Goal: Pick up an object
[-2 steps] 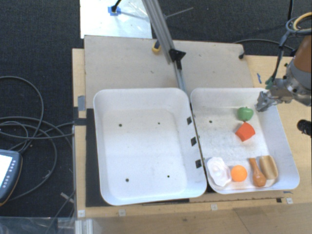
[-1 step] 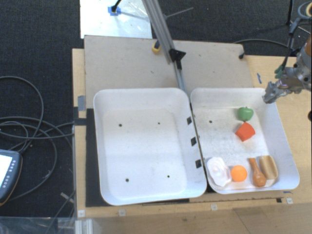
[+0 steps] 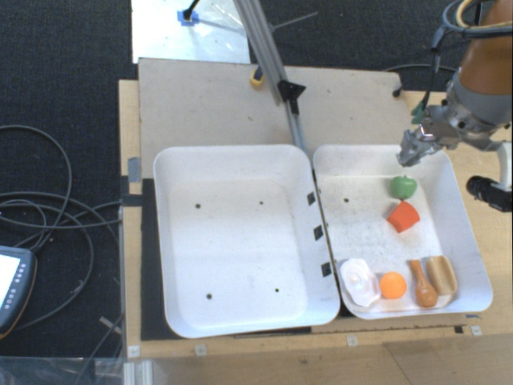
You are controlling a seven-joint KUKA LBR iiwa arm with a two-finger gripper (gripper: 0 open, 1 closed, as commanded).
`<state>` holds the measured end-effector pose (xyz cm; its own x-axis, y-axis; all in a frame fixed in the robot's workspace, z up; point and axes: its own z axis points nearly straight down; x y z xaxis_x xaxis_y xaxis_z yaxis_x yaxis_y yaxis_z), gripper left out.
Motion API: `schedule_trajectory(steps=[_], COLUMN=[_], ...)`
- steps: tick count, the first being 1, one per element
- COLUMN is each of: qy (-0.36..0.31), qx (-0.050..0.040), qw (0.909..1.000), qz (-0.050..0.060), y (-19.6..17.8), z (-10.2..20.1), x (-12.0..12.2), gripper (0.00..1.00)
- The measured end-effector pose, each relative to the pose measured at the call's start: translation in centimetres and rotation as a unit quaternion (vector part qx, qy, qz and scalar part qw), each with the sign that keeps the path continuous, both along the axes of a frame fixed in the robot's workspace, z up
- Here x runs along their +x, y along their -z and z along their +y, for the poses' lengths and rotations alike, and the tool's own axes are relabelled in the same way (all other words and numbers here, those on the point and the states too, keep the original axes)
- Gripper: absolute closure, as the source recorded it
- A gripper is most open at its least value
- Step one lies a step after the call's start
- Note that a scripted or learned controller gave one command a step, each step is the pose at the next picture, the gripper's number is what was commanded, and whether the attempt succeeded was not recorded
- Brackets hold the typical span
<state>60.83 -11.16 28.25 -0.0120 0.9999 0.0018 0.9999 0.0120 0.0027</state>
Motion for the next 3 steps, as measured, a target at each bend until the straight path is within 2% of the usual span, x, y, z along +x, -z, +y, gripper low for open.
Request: schedule_trajectory(steps=[2,3], qy=[0.001,0.001], qx=[0.0002,0.0005], qw=[1.0000,1.0000], qz=[0.001,0.000], y=[3.4,2.9], z=[11.1,16.5], x=[2.3,3.3], gripper=[1.00,1.00])
